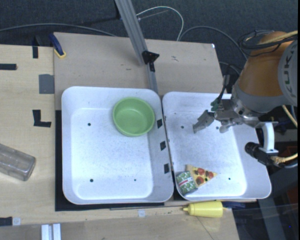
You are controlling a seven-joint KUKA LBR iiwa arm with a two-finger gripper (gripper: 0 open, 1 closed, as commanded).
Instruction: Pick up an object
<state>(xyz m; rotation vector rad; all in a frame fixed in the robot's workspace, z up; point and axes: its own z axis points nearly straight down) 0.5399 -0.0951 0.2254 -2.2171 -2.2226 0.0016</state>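
Lying well below the open, empty gripper [212, 124], a pizza slice [202, 174].

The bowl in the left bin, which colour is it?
Light green; the bowl shows in the camera view.

text: partial letters "UK" | on: orange arm housing [285, 69] | elsewhere: none legible

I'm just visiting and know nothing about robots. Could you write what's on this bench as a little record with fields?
left bin: holds a green bowl near its back right
right bin: holds a pizza slice toy and a small green packet at the front left
gripper: open, above the right bin, holding nothing
front edge of bench: yellow bottle lying down
far left: clear plastic container
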